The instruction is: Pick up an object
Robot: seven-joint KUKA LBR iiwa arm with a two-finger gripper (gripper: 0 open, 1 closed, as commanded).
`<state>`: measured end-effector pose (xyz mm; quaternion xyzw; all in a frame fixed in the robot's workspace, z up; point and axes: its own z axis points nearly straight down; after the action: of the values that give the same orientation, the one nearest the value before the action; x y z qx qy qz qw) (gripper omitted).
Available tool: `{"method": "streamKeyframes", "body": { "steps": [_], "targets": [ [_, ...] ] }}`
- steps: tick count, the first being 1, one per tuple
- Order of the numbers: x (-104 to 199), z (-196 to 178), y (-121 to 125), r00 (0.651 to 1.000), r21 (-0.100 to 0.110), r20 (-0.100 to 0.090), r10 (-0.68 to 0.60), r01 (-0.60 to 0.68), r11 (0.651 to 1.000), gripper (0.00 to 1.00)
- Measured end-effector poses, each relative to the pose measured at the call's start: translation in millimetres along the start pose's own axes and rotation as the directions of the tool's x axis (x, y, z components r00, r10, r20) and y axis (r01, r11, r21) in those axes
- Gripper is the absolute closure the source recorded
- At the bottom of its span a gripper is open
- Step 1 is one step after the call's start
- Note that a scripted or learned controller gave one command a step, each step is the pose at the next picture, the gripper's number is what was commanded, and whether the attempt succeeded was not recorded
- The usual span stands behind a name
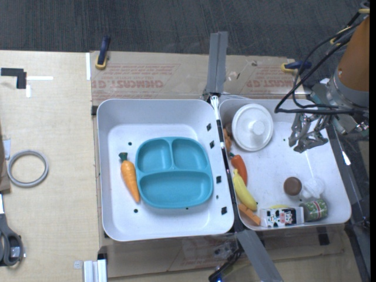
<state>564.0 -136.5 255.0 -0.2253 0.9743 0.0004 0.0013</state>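
Nothing is lifted yet: our claw (pixel 308 135) hangs at the right bin's (pixel 338 157) upper right, fingers apart and bare, above the brown ball (pixel 292 185).

Pale wooden bench (pixel 47 228), brown cardboard (pixel 153 75) beneath, dark carpeted floor (pixel 147 10) behind.

One fixed camera — high above the bench (pixel 47 216) — looks down slantwise on both white bins (pixel 111 157).

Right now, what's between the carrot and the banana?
In the camera view, the blue divided plate lies between the carrot and the banana, along with the two bins' touching walls.
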Motion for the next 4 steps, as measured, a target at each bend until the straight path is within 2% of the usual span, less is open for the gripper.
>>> {"method": "streamKeyframes", "body": {
  "steps": [1,2,3,4],
  "targets": [
    [17,126,20,0.993,0.0,-0.001,0.121,-0.121,0.993,1.0],
    [41,163,-12,0.913,0.001,-0.001,0.407,-0.407,0.913,1.0],
    [-70,64,-64,0.906,0.002,0.005,0.424,-0.424,0.906,1.0],
    [-49,161,-118,0.977,0.002,0.004,0.214,-0.214,0.977,1.0]
  ]
}}
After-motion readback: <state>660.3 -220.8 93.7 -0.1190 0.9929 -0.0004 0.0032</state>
